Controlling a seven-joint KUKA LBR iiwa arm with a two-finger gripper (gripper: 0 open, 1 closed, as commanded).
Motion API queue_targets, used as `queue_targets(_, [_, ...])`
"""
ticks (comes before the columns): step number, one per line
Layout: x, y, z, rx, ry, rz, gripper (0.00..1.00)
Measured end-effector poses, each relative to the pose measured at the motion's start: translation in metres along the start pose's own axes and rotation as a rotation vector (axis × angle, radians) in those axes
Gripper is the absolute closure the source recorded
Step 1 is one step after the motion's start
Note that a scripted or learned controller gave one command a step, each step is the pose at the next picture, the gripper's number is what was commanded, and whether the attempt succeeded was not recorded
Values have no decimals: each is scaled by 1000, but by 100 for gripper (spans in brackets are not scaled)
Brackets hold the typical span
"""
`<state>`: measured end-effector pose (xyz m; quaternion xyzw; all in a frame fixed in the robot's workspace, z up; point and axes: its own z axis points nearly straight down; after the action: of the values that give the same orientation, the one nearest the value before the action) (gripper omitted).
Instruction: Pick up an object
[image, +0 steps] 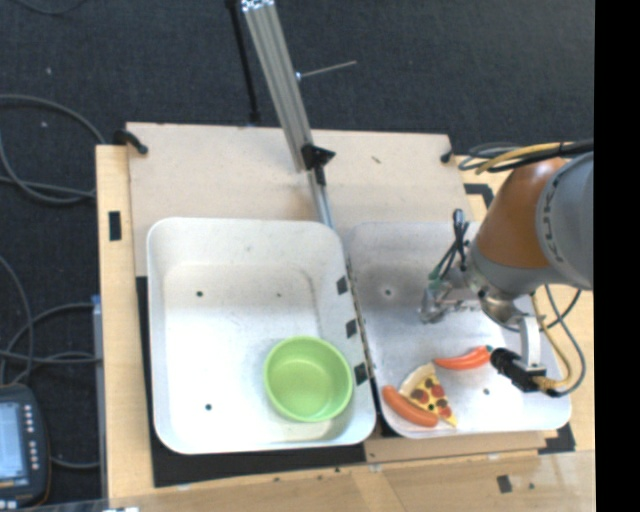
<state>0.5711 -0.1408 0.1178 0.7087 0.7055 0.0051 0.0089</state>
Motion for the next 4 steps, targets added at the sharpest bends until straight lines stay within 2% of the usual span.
queue_targets(1, [-7,11,-53,13,4,-7,100])
queue_targets(2, [-9,11,-97,13,4,-8,100])
queue_targets(3, [-10,13,-121,15,5,-8,100])
queue_targets(4, [45,23,-112,20,6,-12,100])
